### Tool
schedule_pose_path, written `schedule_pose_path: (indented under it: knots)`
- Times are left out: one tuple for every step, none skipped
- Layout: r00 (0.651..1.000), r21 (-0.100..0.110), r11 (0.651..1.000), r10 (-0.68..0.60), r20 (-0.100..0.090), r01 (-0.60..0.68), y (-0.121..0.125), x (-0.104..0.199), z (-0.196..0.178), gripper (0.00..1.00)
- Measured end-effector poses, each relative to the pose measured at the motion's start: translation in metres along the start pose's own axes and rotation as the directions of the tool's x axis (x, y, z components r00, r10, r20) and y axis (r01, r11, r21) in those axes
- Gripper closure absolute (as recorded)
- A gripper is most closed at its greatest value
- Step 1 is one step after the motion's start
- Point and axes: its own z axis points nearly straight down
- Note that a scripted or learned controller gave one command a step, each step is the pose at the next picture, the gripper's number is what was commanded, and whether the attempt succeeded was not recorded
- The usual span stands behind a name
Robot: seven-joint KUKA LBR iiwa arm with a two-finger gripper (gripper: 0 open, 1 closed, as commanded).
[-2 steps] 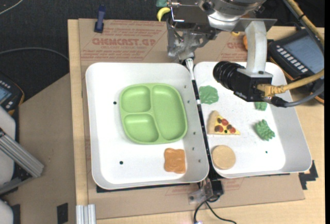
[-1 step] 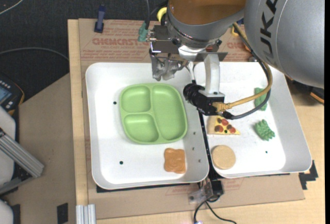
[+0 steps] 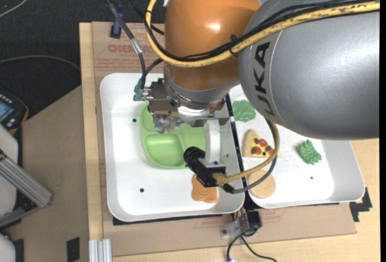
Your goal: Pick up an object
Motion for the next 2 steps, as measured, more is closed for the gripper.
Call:
schedule_pose_path:
  knots:
    - [1.0, -0.03, 1.0, 0.002, -0.013, -0.002, -0.015, -0.006, -0.152, 1.0]
    - [1.0, 0.0, 1.0, 0.012, 0.003, -0.012, -0.009, -0.067, -0.028, 1.0]
